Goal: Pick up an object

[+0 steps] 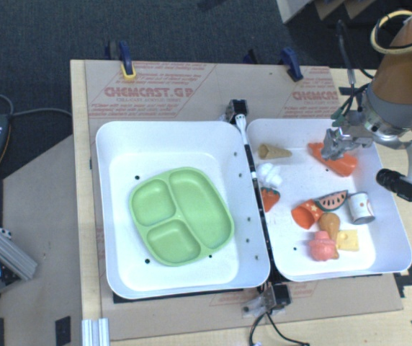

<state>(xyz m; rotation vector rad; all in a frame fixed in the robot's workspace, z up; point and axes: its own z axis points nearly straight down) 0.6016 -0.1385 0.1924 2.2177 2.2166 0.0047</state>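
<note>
One fixed camera sitting high above the bench (pixel 83 193), looking down at a slant, taking in both white bins (pixel 112 150) whole, arm (pixel 400 78) entering from the right edge

Two bins sit side by side on the desk (pixel 83 193): the left bin (pixel 112 150) holds a divided tray (pixel 181 216) near its middle, and the right bin (pixel 393 244) holds the small things. In the right bin, a cone (pixel 274 151) lies at the far left, and a can (pixel 361 208) lies to the right with a melon slice (pixel 330 200) just left of it. The tool (pixel 333 148) hangs over the bin's far right part.
</note>
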